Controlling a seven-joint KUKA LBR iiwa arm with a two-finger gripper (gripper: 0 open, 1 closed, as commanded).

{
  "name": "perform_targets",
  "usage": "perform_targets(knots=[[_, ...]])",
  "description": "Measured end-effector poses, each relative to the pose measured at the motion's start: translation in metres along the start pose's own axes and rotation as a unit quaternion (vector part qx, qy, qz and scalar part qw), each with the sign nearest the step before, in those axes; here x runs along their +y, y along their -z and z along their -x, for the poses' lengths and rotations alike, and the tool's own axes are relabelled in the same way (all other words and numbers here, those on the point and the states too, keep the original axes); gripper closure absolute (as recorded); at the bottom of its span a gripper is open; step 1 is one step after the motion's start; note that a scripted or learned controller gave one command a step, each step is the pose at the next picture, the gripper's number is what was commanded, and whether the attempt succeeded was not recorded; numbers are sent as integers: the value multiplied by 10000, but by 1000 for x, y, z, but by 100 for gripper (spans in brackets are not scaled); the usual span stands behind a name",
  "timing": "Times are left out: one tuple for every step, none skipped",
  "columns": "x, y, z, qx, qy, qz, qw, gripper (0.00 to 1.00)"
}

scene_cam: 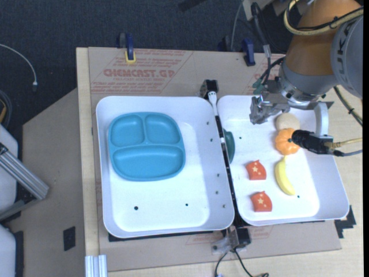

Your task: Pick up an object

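My gripper [260,111] hangs over the back of the right bin [328,209], near its far left part. Just to its right lies a cream roundish object [287,122], and an orange [285,142] sits right in front of that. A yellow banana [283,178] lies further forward. Two red blocks with yellow stars rest on the bin floor, one [256,170] mid-bin and one [261,201] near the front. A dark teal object [229,145] leans at the bin's left wall. Nothing shows held in the gripper.
The left bin [196,201] holds a blue divided plate [147,145]. A black part with a cable [312,142] juts over the right bin beside the orange. The grey arm with its orange band [320,27] looms over the back right.
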State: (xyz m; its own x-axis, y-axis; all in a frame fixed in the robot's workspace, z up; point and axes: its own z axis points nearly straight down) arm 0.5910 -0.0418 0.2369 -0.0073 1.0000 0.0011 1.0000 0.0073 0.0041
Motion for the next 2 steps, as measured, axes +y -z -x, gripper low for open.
perform_targets(knots=[[17, -13, -52, 2, -4, -11, 10000, 100], [23, -22, -106, 4, -7, -14, 10000, 100]])
